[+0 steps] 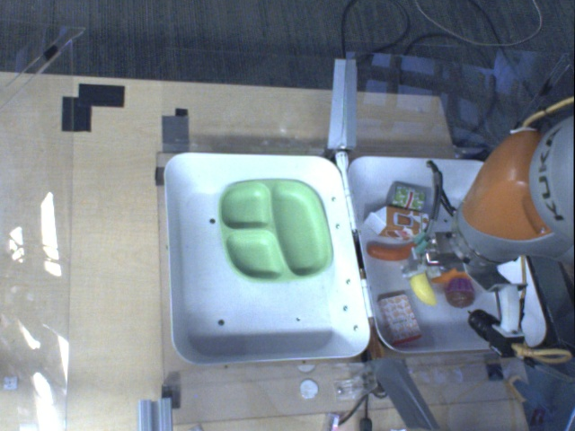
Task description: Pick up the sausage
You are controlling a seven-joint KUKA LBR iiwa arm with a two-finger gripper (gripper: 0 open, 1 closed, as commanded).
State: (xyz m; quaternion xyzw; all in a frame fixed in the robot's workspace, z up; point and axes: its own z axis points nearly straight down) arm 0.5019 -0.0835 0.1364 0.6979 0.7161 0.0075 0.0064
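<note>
gripper: over right shallow white bin, finger spacing cannot tell | reddish-brown sausage: in right bin, just left of gripper | green three-compartment plastic tray: in left shallow white bin

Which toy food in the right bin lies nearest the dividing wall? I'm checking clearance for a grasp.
The sausage: the reddish-orange one, lying crosswise with its left end closest to the wall. The yellow banana and purple piece sit farther right.

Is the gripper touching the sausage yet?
Cannot tell. In the camera view the gripper sits right at the sausage's right end in the right bin, overlapping it, with neither contact nor gap plainly shown.
</note>
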